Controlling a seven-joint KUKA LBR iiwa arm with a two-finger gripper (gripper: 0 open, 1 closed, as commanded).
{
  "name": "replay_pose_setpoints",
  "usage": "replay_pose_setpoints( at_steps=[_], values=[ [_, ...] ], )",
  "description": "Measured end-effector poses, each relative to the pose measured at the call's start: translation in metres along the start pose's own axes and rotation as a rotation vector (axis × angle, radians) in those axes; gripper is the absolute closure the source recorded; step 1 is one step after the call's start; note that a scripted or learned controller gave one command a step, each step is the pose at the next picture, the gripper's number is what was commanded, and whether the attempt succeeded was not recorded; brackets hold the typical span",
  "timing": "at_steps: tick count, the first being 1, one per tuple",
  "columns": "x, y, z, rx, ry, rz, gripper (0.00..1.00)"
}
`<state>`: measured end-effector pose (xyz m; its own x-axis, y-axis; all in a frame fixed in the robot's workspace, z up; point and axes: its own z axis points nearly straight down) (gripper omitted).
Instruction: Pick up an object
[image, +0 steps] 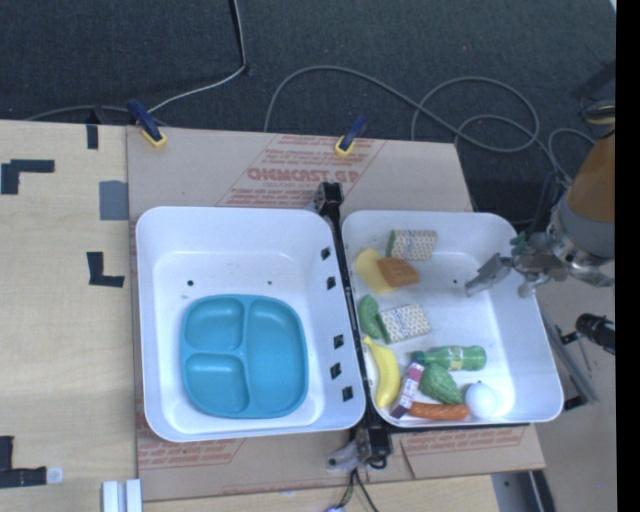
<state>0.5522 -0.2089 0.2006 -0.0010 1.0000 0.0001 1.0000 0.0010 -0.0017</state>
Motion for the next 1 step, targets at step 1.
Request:
replay_pose_setpoints(
  at_steps=[1],
  values=[
    [0.0405, 0.089, 0.0077, -0.001, 0.0, -0.001, 0.0]
  ],
)
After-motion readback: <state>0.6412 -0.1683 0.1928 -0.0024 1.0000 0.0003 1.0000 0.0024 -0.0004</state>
